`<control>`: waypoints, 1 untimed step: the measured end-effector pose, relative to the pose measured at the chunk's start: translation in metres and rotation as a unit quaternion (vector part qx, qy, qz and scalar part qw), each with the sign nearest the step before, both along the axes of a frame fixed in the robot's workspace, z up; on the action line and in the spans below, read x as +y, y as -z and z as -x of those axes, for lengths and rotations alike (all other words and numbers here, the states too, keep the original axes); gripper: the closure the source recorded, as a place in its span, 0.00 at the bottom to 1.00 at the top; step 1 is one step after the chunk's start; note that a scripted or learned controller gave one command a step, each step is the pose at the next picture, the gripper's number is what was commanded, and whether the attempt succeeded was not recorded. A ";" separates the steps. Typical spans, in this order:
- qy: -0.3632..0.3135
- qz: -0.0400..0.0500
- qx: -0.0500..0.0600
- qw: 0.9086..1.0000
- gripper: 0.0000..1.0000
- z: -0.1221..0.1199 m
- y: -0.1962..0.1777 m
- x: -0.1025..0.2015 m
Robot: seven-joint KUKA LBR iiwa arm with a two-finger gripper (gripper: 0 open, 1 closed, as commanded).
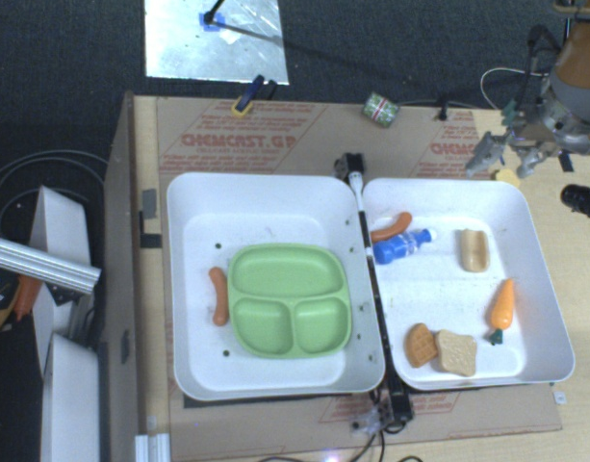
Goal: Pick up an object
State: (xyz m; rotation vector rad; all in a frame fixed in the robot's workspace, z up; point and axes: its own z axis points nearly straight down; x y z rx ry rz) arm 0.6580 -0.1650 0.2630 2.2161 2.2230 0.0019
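I see my end effector [506, 158] open, holding nothing, at the right bin's [540, 258] one o'clock; the left bin [193, 258] holds a green tray [290, 299].

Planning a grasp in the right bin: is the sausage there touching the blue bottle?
Touching. The camera view shows the sausage lying against the blue bottle with no white bin floor between them.

Carrot [502, 305], bun [474, 249], bottle [401, 246], sausage [391, 226] lie in right bin [540, 248].
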 end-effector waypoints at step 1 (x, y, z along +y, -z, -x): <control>0.001 -0.001 0.003 1.000 0.00 0.023 0.146 -0.042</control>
